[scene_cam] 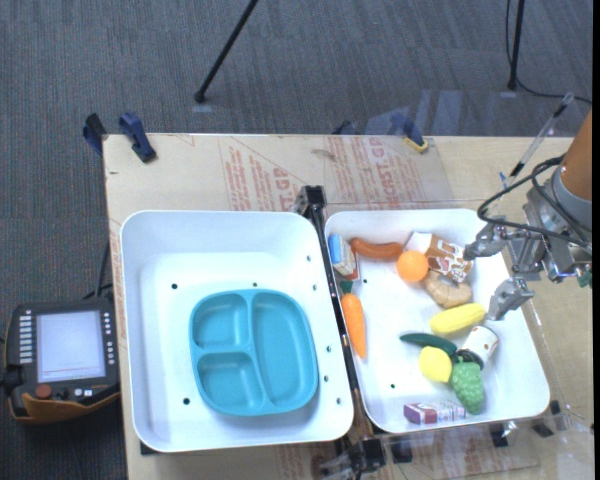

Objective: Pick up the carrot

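The carrot [354, 324] is orange and tapered. It lies lengthwise along the left wall of the right bin [535, 353], its tip toward the front. My gripper [495, 271] hangs over the right side of that bin, well to the right of the carrot. It is open, with one finger near a snack packet [448, 258] and the other near a yellow banana-like piece [458, 318]. Nothing sits between the fingers.
The right bin also holds a sausage [377, 250], an orange ball [412, 267], a biscuit [448, 290], a lemon [435, 365], green grapes [468, 386], a small can [478, 346] and a small box [427, 412]. The left bin [150, 268] holds a blue divided plate [252, 351].
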`<state>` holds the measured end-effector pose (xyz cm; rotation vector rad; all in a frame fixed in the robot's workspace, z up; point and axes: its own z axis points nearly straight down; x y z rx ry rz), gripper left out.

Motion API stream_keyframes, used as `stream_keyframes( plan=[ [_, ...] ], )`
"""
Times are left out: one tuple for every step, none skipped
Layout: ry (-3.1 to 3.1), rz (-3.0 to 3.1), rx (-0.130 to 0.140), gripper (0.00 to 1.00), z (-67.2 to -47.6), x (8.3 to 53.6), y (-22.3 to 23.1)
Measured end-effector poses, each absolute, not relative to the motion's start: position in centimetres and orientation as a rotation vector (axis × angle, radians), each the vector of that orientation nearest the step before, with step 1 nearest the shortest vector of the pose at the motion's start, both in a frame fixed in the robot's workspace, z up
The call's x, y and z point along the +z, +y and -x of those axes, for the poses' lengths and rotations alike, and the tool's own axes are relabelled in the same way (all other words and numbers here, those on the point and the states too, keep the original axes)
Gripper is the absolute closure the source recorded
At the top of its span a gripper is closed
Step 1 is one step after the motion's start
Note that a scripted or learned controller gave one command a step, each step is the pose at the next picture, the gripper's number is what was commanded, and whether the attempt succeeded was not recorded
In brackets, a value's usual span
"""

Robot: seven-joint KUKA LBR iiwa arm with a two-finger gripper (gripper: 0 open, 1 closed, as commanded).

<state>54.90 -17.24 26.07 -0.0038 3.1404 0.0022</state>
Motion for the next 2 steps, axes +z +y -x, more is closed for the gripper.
stream_keyframes(
  plan=[
    [3.154, -0.091, 0.009, 0.0, -57.3, 9.9, -15.7],
    [3.105, -0.465, 0.003, 0.0, -63.3, 8.8, -11.5]
  ],
)
